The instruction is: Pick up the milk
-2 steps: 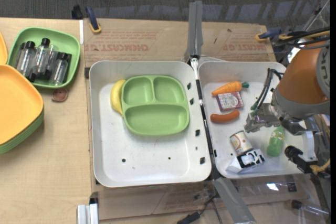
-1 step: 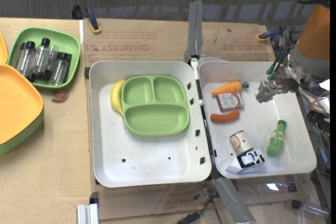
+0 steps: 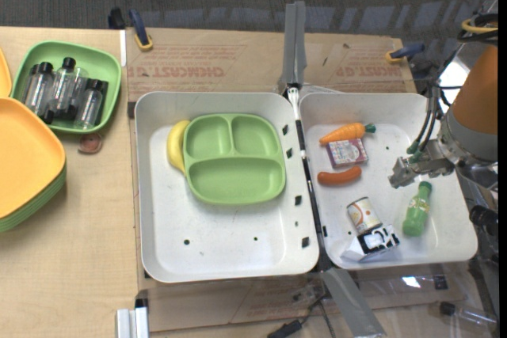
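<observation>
Camera view looks down on a bench (image 3: 198, 63) carrying two white bins side by side. The left bin (image 3: 158, 249) holds a green divided plate (image 3: 234, 158) with a yellow item (image 3: 175, 145) tucked at its left edge, partly under the plate.

The right bin (image 3: 444, 249) holds the smaller things. A toy carrot (image 3: 345, 132) lies near the far wall, with a small pink packet (image 3: 347, 152) just near of it and an orange sausage (image 3: 339, 176) nearer still. A white can with an orange label (image 3: 362, 213) lies tilted toward the near side, and touching it at its near right is the milk (image 3: 379, 241), a small white and black carton lying at the bin's near edge. A green bottle (image 3: 417, 210) lies to the right of the can, well apart from the carton.

The gripper (image 3: 404, 174) hangs over the right part of the right bin, just far of the green bottle's cap; its fingers look slightly parted and nothing sits between them. It is well apart from the milk.

On the bench to the far left, a green tray (image 3: 107, 67) holds dark-capped vials (image 3: 63, 91), beside a stack of orange plates (image 3: 28, 162).
</observation>
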